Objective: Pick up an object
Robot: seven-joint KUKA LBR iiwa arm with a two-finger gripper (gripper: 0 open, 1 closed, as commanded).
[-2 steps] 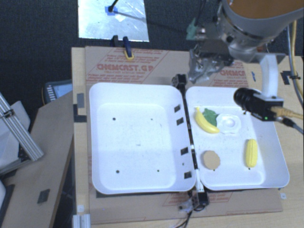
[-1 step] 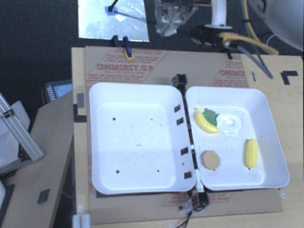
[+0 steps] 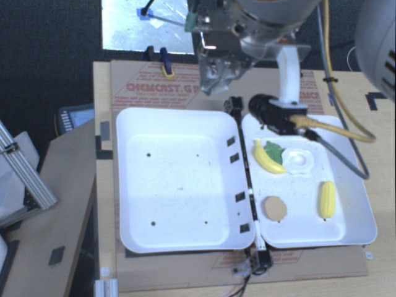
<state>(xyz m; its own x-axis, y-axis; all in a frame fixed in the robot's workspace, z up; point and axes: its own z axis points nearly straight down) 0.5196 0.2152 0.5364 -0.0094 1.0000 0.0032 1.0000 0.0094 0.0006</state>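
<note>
Banana (image 3: 269, 158) lying in right bin (image 3: 356, 224), back part of floor on the view-left side, curved, long axis slanting front to back. Touching it on the far side: small green leafy piece (image 3: 275, 148). Just view-right of both: flat white piece with raised centre, like a toy fried egg (image 3: 299, 161), hard to separate from the white floor. Toward the front: round tan disc (image 3: 275, 208), near the wall shared with the other bin. Stubby yellow piece, possibly a corn cob (image 3: 327, 199), long axis front to back, well view-right of the disc. All five lying apart from the gripper.

Gripper (image 3: 215, 82) hanging over the printed cardboard sheet (image 3: 154, 86) behind the bins, near the back corner of left bin (image 3: 127, 166) by the seam. Open or closed: cannot tell, tip blurred and crowded by the wrist above it.

Left bin floor marked with a few small dark dots. Row of dark clips (image 3: 234, 158) along the seam between the bins. Blue-and-yellow clamp (image 3: 166, 64) on the back edge of the cardboard.
</note>
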